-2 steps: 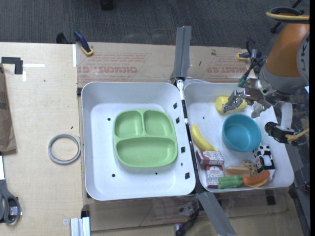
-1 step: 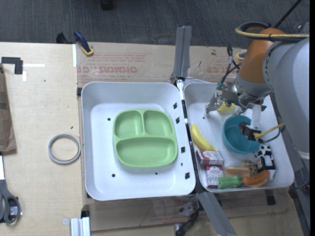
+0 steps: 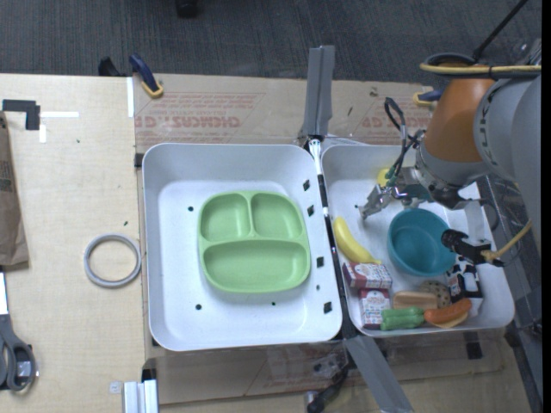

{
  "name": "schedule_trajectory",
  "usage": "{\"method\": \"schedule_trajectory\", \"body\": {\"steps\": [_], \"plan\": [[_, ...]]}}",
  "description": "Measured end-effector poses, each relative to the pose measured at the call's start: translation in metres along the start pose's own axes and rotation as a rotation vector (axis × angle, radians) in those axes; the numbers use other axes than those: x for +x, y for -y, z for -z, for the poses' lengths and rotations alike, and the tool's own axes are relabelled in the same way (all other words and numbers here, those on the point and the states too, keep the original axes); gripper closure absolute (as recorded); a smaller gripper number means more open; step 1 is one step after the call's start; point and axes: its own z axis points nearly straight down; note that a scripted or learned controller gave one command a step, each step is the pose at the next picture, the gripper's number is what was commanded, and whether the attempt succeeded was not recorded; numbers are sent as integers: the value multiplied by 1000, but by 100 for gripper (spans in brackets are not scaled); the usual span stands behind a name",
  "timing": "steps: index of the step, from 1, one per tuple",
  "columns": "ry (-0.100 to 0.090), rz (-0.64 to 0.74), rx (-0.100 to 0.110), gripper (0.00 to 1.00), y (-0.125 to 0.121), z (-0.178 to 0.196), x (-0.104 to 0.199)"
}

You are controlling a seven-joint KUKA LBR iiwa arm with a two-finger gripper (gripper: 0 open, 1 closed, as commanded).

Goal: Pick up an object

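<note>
The tool [image 3: 376, 203] hovered with fingers spread wide, holding nothing, at 10 o'clock of the teal plastic bowl [image 3: 419, 241]; the yellow toy banana [image 3: 350, 241] at 7 o'clock looked easiest.

Tape ring [image 3: 113, 259] flat on counter [image 3: 69, 188], left of bins. Brown paper bag [image 3: 10, 198] at far left edge. Scissors [image 3: 15, 361] at lower left corner. Blue-handled clamp [image 3: 146, 74] at cardboard's top edge.
</note>
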Motion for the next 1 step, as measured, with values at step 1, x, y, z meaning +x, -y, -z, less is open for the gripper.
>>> {"method": "schedule_trajectory", "body": {"steps": [1], "plan": [[-1,-169,1,0,29,0,-19]]}}
